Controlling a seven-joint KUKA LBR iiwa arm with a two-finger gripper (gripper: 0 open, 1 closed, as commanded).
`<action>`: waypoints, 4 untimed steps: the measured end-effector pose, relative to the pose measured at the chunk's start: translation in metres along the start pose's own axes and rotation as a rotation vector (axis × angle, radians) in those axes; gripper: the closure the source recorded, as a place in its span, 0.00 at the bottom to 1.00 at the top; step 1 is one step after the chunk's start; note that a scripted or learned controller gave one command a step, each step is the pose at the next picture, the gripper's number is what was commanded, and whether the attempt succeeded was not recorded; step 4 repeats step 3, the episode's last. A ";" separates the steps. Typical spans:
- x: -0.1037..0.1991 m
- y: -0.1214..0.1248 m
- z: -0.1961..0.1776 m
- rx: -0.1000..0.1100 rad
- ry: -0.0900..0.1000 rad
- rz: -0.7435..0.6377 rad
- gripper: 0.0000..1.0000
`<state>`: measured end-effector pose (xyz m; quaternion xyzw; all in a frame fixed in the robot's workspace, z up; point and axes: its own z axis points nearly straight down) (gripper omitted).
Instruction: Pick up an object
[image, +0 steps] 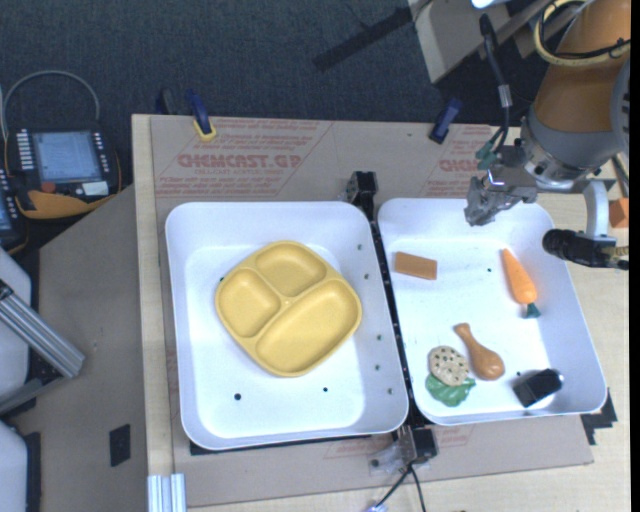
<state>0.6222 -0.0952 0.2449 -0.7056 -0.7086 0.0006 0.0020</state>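
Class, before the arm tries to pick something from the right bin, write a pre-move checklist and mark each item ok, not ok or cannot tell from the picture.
1. Hand carries nothing: ok, it hangs over the right bin's far edge with nothing seen between its fingers.
2. Fingers open enough to grasp: cannot tell.
3. Targets present in the right bin: ok; orange block, carrot, drumstick, cookie, black item.
4. Block stands apart from its neighbours: ok.
5. Cookie free to lift alone: not ok, it lies on a green piece beside the drumstick.
6. Yellow tray out of the way: ok, it is in the left bin.
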 end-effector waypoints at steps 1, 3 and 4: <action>0.048 -0.017 0.010 0.000 -0.001 0.001 1.00; 0.154 -0.036 0.010 -0.004 -0.001 0.000 1.00; 0.154 -0.036 0.010 -0.004 -0.001 0.000 1.00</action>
